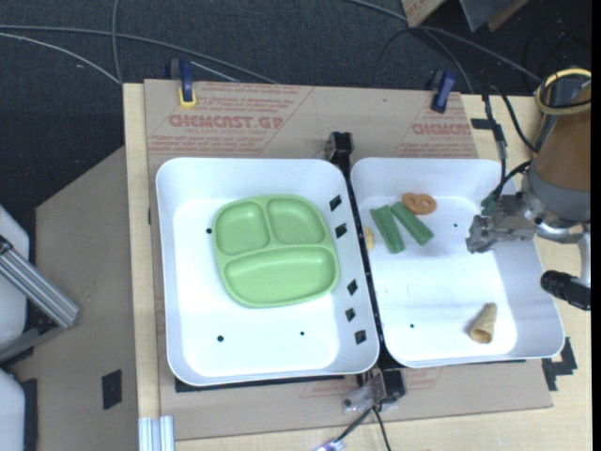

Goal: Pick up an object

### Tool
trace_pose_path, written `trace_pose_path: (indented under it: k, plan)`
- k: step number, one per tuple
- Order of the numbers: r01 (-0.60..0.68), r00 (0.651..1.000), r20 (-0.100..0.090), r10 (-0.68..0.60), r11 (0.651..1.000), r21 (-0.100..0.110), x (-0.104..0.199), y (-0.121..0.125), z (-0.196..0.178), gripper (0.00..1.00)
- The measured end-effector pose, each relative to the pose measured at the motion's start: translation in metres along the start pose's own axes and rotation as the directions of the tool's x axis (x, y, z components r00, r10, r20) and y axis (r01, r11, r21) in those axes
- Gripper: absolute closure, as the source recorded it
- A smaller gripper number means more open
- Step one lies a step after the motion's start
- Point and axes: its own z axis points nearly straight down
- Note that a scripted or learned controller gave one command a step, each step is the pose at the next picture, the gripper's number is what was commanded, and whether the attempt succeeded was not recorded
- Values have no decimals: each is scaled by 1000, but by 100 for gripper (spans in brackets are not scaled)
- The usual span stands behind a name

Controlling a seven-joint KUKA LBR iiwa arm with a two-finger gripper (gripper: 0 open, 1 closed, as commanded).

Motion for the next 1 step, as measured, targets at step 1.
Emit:
trace_pose_path:
  k: [1]
  plan:
    - [1, 1000, 0, -1, 1000, 0, 1, -5, -46, 100]
